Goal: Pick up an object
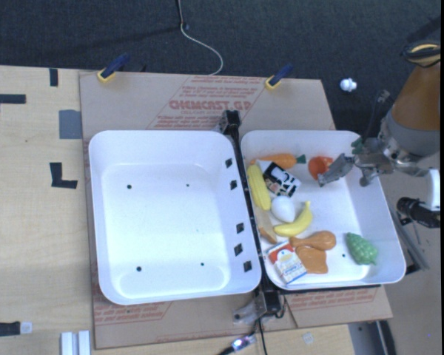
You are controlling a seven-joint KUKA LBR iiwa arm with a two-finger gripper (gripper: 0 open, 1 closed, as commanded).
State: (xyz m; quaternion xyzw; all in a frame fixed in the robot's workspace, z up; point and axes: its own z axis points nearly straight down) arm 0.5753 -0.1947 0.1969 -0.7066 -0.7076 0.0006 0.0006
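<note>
Just left of my gripper [333, 171] I see a red tomato [320, 165]; whether its fingers are parted, I cannot tell.

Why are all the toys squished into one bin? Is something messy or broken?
Nothing looks broken or spilled. The toy food is just heaped in the right bin: bananas, an egg, a carrot, a tomato and green broccoli. The claw hangs over that bin.

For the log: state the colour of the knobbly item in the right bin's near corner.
Green, seen in the camera view.
</note>
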